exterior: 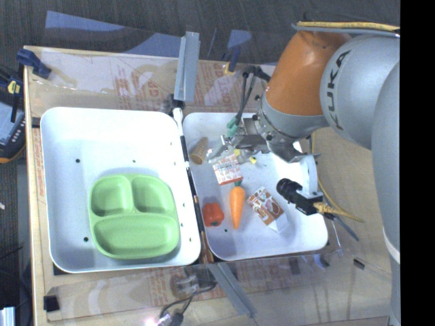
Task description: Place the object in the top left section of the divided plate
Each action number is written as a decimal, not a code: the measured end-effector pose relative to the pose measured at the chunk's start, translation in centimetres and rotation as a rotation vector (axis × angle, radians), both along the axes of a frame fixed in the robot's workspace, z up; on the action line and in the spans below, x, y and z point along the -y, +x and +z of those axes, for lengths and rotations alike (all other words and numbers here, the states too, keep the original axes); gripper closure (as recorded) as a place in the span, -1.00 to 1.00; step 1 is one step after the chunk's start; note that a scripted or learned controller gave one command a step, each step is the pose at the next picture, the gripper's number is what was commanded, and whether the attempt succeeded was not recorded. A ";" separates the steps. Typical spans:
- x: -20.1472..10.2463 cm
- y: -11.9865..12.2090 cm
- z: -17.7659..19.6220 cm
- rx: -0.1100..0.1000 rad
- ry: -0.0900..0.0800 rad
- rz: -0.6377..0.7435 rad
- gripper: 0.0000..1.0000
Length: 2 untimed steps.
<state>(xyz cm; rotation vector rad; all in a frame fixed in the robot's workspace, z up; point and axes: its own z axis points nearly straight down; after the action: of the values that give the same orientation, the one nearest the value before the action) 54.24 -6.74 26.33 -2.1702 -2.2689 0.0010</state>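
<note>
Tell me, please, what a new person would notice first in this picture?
The big grey and orange arm fills the upper right, bending over the right bin. Next comes the bright green divided plate in the left bin, then the carrot in the right bin.

Your way down to the green divided plate (134,216) is open, with bare white floor of the left bin (102,138) all around it. In the right bin (309,233), the carrot (236,206), red pepper (213,213), snack packet (265,207) and cork (198,150) crowd the middle.
</note>
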 end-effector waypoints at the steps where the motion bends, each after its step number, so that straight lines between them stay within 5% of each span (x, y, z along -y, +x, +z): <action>1: -12.8 -0.9 0.6 0.000 -0.001 0.263 1.00; 2: -20.9 -1.7 -3.6 -0.003 -0.002 0.255 1.00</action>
<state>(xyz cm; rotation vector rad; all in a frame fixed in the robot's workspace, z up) 52.55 14.12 22.74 -1.8642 -2.5254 0.0074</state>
